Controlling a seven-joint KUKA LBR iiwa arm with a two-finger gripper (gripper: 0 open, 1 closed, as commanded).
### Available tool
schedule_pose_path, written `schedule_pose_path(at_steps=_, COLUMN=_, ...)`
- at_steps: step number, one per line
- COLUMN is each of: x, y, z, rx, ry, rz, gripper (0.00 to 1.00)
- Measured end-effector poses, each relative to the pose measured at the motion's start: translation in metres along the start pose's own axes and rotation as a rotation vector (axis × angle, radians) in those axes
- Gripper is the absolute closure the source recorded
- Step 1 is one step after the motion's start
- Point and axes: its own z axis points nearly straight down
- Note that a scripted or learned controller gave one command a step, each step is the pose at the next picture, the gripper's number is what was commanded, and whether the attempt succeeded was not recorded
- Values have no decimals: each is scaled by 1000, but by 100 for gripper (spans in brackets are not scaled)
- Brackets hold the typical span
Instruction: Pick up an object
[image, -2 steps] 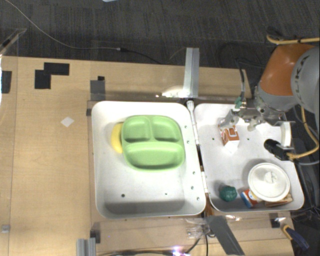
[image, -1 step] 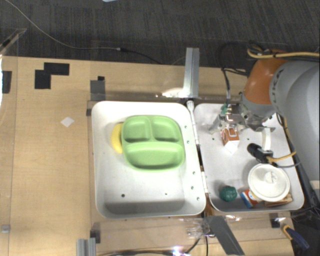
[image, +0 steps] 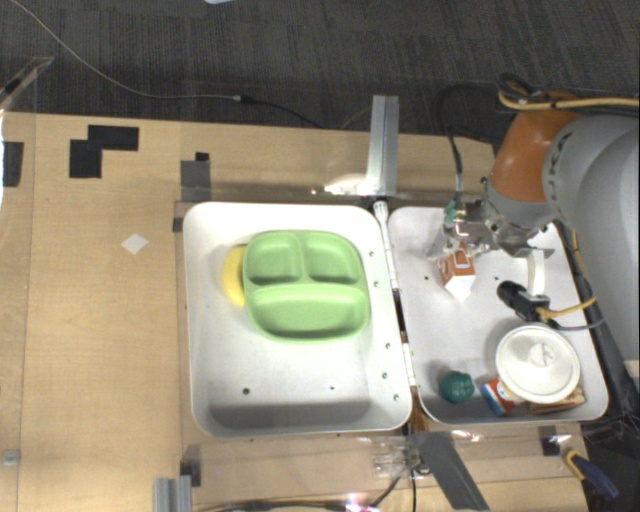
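My gripper hangs over the upper left part of the right bin, reaching in from the right. Directly under its tip sits a small orange-brown and white object, touching or nearly touching it; whether the object is gripped is hidden by the wrist. Lower in the same bin lie a dark green ball, a round white lidded bowl and a small blue and red item.
The left bin holds a green divided tray with a yellow object sticking out from under its left side. A brown flat piece lies under the white bowl. A metal post stands behind the bins.
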Motion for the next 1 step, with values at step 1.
schedule_pose_path(at_steps=1, x=79, y=-77, z=-87, rx=10, ry=3, rz=31, gripper=100)
